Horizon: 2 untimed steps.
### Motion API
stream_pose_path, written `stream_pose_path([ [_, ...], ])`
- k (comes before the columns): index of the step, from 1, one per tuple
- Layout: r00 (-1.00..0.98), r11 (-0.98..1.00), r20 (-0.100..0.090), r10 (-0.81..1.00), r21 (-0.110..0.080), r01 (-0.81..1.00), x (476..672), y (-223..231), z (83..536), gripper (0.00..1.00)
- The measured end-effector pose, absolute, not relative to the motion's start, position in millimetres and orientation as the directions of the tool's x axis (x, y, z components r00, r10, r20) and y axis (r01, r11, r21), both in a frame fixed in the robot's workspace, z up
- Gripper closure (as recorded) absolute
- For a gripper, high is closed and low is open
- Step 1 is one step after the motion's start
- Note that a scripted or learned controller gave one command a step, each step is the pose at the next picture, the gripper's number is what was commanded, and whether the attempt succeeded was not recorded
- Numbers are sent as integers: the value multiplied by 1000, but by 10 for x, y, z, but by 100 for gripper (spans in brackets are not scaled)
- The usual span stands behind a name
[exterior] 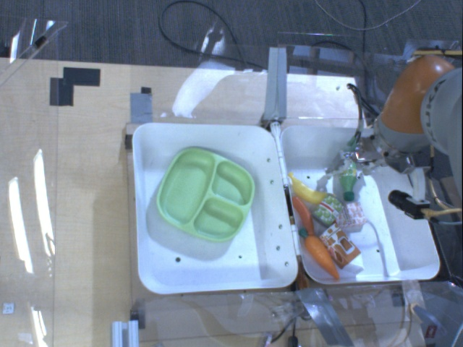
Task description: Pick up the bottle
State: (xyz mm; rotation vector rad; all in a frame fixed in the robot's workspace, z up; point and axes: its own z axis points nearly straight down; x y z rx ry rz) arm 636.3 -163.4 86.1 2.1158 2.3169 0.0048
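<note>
The grey arm [434,114] reaches in from the right — orange band up top, tool [352,166] pointed downward.

Two white bins [145,194] sit side by side on the worktop [65,194]. One green divided plate [205,193] with three compartments. One green bottle [348,181]. One banana [307,191]. Two carrots [320,256]. Two small cartons: one brown [341,246], one pale [352,215]. One small green-and-white packet [328,210].
</note>
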Motion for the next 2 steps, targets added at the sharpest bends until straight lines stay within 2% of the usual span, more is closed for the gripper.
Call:
stream_pose_path([
  [1,-95,95,1,995,9,995,6391,-1617,965,100],
  [2,30,-30,0,1000,2,1000,6156,-1086,1964,100],
])
